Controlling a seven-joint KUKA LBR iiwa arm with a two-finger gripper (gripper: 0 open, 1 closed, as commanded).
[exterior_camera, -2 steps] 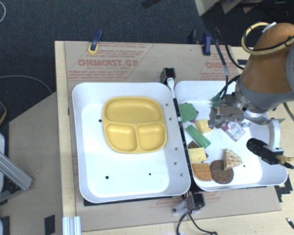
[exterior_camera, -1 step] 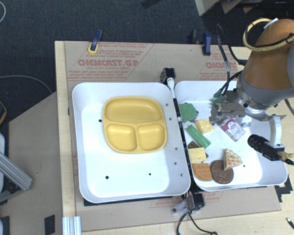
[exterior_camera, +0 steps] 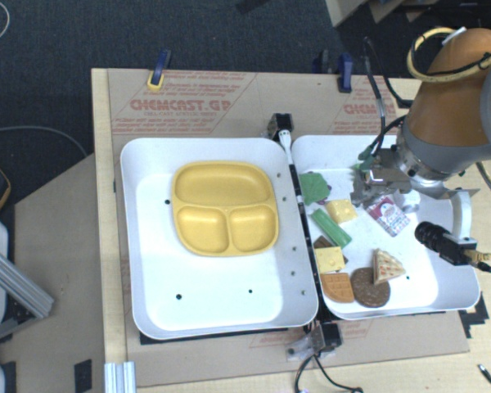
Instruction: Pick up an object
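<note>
Pincer (exterior_camera: 375, 188) is seen low in the right bin (exterior_camera: 450, 293); its state cannot be told. Red-and-white packet (exterior_camera: 390, 214) lies just beside it, toward the front. Yellow tray (exterior_camera: 225, 205) is set in the left bin (exterior_camera: 155, 244).

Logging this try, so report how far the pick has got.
Done: the gripper is down in the right bin, by the red-and-white packet. In hand: nothing visibly. Left: grasp and lift; the toy foods lie on the bin floor, and the yellow tray sits in the left bin.
</note>
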